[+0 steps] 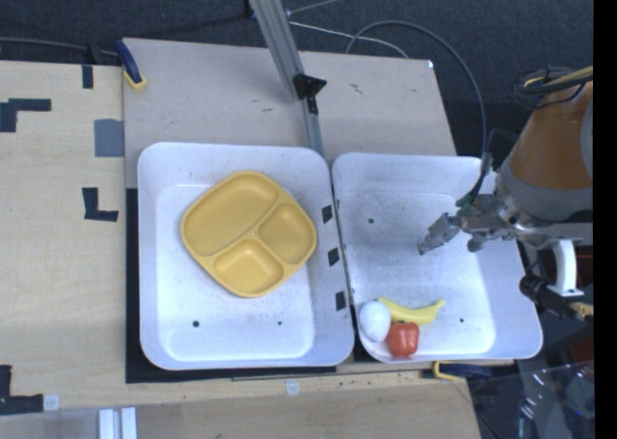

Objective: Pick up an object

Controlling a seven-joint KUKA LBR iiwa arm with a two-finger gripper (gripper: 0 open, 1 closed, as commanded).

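The objects I might take lie in a cluster at the near edge of the right bin (501, 331), below my gripper (434, 234) and a little to its left in the picture: a white egg-shaped object (373, 319), a red piece (404, 339) just beside it, and a yellow banana (416, 311) curving over the top of both, touching or nearly touching them. They are well apart from my fingertips, with bare white bin floor between us.

Nothing stands on that stretch of floor. Farther left, past the wall where the two bins meet, the left bin (159, 331) holds a yellow divided plate (249, 233), lying flat and turned at an angle. A grey metal rail (280, 37) runs down from the top of the picture to the junction of the bins.

My arm (549, 152) comes in from the right, over the right bin's far side, wrist angled so the gripper points left and slightly down. I cannot tell how far apart my fingers are; I see nothing between them.
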